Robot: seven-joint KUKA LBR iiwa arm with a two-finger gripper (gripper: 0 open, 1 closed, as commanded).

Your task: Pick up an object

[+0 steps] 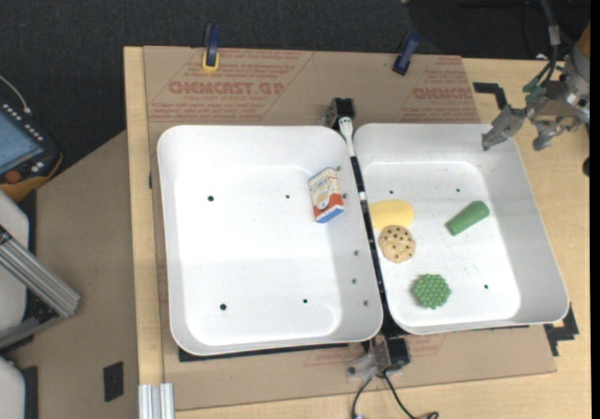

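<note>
Above the far right corner of the right shallow white bin point(525, 183) hung the grey two-finger gripper point(521, 132), its fingers spread apart and nothing between them. Nearest it, though well apart, a green cylindrical block point(466, 217) lay tilted on that bin's floor. Farther left sat a yellow rounded piece point(392, 213), touching a round tan cookie with dark chips point(397, 244), and a green bumpy round piece point(431, 291). A small white carton with red and blue print point(326, 194) lay in the left white bin point(187, 220). Most of the arm was cut off at the right edge.
</note>
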